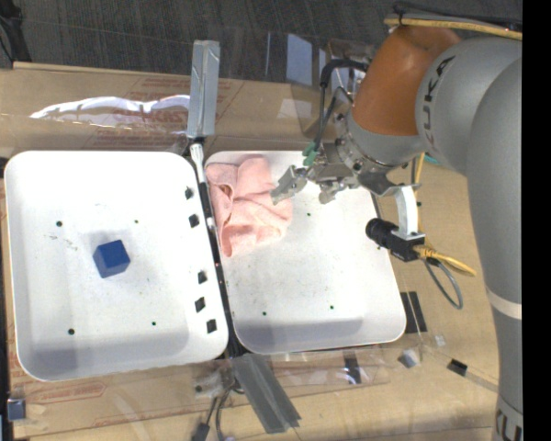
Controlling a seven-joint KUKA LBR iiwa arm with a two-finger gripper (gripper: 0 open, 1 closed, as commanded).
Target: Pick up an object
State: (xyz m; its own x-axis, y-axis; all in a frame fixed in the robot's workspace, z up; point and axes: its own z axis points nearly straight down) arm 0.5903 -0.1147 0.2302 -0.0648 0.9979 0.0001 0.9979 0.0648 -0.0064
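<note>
Pink cloth (246,202) bunched, right bin (349,310) | hand (309,184) beside it, grip unclear

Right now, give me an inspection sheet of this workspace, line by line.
Surface: left bin and right bin, shallow and white, side by side on a brown bench.
Job's things: blue cube in the left bin; pink cloth, crumpled, in the right bin's far left corner.
Clutter: clear plastic wrap on the bench behind the left bin.
Grippers: gripper over the right bin at the cloth's right edge; nothing seen between its fingers.
Cables: yellow cable right of the right bin.
Surroundings: dark floor beyond the bench.
</note>
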